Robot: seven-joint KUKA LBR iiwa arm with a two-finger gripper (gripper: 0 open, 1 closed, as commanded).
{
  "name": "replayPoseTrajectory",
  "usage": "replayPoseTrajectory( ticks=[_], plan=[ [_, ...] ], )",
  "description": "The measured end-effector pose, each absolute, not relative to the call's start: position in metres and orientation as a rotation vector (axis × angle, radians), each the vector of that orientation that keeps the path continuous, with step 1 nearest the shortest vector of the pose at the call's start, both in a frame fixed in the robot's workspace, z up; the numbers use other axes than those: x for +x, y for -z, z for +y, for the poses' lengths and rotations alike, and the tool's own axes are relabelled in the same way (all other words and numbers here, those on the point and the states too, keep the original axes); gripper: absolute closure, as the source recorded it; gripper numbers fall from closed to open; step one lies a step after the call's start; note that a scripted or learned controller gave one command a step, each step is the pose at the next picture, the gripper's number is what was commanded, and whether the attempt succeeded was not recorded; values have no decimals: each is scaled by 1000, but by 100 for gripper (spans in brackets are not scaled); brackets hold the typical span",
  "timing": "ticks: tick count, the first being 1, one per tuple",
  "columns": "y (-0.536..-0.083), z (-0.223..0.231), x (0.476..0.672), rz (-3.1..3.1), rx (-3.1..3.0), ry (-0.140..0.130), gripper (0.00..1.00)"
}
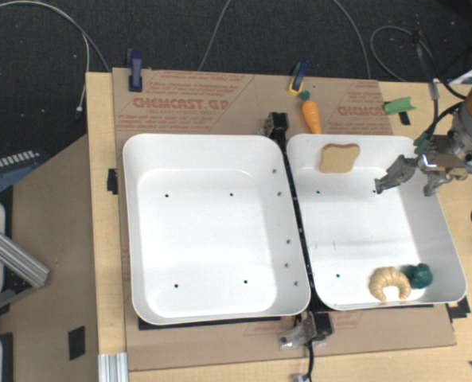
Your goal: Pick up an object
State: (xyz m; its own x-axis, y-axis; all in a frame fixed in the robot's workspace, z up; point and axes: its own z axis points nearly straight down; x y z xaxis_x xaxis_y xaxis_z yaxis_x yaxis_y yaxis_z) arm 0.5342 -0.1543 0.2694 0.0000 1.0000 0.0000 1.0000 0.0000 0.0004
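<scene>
curved tan croissant (pixel 390 283) beside knobbly green toy (pixel 419 275) in glossy right bin (pixel 363 237)

We see the bread slice (pixel 339 158) at the right bin's (pixel 355 237) far edge; croissant (pixel 390 283) and broccoli (pixel 419 275) touching at its near right corner.

- The grey metal two-finger gripper (pixel 411 177) has slim, dark grey fingers (pixel 389 176) that taper to narrow tips.
- The fingers join a bright, silvery metal block with small dark fittings on it.
- Behind that block sits the rounded pale grey wrist housing (pixel 470 127), its outline partly blurred.
- A thin black cable (pixel 436 120) loops beside the wrist.
</scene>
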Motion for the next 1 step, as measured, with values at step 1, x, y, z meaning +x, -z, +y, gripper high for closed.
replayPoseTrajectory(
  ticks=[1],
  plan=[
    [-297, -149, 534, 2197, 2242, -3, 0]
  ],
)
